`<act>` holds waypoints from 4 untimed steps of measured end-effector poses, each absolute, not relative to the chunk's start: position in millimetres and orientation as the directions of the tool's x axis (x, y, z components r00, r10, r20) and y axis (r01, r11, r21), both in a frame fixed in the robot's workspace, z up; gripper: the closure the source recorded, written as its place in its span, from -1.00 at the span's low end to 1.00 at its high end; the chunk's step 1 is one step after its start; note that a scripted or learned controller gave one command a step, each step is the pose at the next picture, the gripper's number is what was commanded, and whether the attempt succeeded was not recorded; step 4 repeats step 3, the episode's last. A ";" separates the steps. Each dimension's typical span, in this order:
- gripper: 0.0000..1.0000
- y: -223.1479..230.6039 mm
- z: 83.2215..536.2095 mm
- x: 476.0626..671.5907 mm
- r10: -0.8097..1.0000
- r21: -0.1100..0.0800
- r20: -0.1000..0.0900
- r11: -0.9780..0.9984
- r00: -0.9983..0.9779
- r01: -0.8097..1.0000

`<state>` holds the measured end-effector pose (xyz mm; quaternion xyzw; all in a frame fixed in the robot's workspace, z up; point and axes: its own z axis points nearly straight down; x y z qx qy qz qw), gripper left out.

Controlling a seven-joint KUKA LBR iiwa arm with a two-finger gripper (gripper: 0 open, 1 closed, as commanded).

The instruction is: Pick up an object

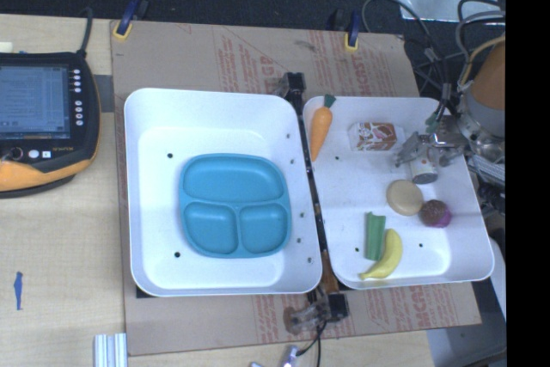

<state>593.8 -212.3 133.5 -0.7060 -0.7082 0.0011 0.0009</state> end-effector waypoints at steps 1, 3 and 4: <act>-1.00 -199.0 91.5 579.3 1.000 -0.004 -0.001 0.003 -0.003 1.000; 1.00 -149.2 101.7 512.5 1.000 -0.005 -0.002 0.008 -0.008 1.000; 1.00 -149.2 101.7 512.5 1.000 -0.005 -0.002 0.008 -0.008 1.000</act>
